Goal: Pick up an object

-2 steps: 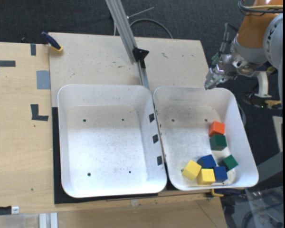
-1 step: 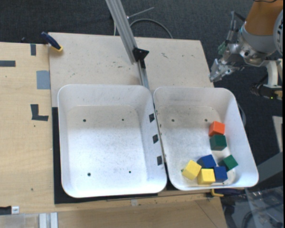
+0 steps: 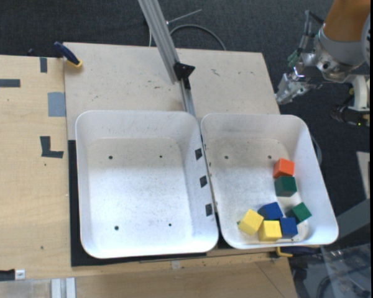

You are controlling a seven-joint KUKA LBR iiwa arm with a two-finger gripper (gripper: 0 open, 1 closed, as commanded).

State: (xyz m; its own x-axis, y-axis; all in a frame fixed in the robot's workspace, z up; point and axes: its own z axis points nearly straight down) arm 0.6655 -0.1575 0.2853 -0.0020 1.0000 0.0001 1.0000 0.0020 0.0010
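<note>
Several small blocks lie in the right bin (image 3: 301, 135) near its front right corner: an orange block (image 3: 284, 167), a dark green block (image 3: 285, 185) just below it, another green block (image 3: 301, 212), a blue block (image 3: 272, 211), a second blue block (image 3: 288, 226) and two yellow blocks (image 3: 251, 221) (image 3: 271, 230). My gripper (image 3: 290, 89) hangs above the bench beyond the right bin's far right corner, well away from the blocks. It carries nothing that I can make out.
The left bin (image 3: 84, 166) stands beside the right one. A slanted metal bar (image 3: 161, 30) runs from the top of the view down to the gap between the bins. A blue and yellow clamp (image 3: 67, 54) sits at the bench's far left.
</note>
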